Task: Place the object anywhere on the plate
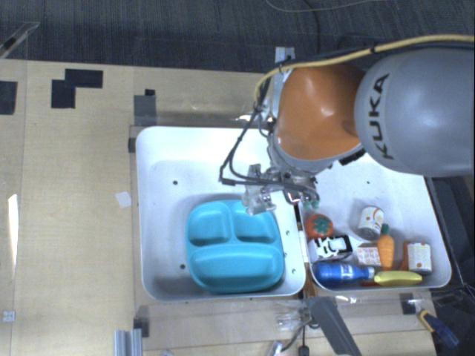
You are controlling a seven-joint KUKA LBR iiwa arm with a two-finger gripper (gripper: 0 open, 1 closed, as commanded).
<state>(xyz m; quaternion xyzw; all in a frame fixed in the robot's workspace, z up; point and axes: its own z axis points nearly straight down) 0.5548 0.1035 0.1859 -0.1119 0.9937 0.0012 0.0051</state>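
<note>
Gripper (258,201) over plate (234,248) top edge, left bin (159,199). Small pale object (259,205) seems pinched at fingertips, just above plate's upper right compartment. Toys heaped in right bin (430,228): carrot (385,248), banana (398,277).

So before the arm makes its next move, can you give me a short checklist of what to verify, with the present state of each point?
1. Plate in place: the blue plate lies flat in the left bin. Ok.
2. Plate free to receive: its three compartments look bare. Ok.
3. Gripper position: the gripper is over the plate's upper right edge, near the wall between the bins. Ok.
4. Something held in the gripper: too small and cluttered to see. Cannot tell.
5. Objects on the supply side: a carrot, a banana, a blue bottle and others lie crowded in the right bin. Ok.
6. Object on plate: not yet. Not ok.
</note>
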